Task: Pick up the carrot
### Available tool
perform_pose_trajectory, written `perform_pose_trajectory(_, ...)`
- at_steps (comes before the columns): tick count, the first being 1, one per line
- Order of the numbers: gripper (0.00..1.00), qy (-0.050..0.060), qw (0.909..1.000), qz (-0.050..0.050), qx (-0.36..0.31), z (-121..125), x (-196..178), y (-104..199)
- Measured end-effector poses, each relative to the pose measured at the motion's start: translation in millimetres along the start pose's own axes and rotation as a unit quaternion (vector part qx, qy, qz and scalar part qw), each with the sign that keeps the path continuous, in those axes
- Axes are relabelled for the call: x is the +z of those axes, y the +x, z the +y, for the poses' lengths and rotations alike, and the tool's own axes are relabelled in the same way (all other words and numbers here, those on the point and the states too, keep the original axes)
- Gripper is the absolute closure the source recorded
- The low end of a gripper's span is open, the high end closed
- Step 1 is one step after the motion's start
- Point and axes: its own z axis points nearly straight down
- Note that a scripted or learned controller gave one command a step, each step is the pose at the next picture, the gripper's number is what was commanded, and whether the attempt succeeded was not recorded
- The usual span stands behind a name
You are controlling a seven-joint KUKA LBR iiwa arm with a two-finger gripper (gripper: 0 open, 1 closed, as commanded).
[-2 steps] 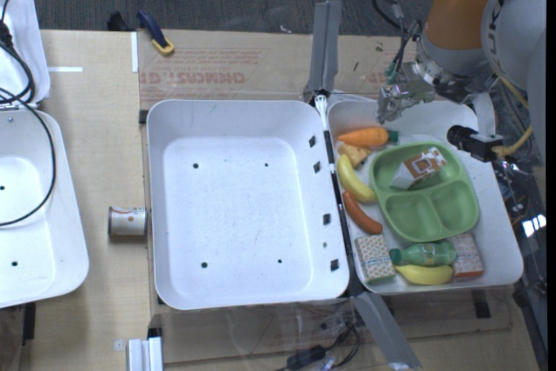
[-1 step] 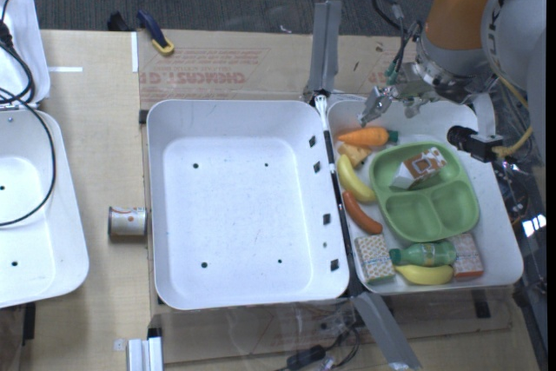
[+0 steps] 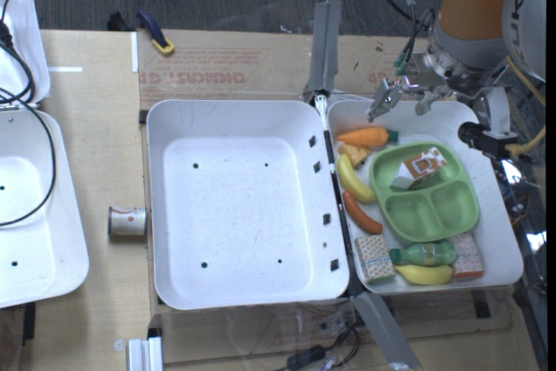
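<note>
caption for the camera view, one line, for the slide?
KUKA gripper hovers above the right bin, just behind the carrot; nothing held, left bin alongside.

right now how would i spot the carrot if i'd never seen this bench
Look in the right bin, at its far end beside the green tray. The carrot lies there: orange, tapered, with a green stub, unlike the yellow banana next to it.

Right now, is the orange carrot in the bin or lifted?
In the bin. The orange carrot lies flat in the right white bin, beside the green tray, the gripper above it.
</note>
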Motion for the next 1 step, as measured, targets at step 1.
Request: perform_pose_trajectory(1, 1.0, 0.001, 1.0, -0.001, -0.001, 0.2, -7.9, -0.8)
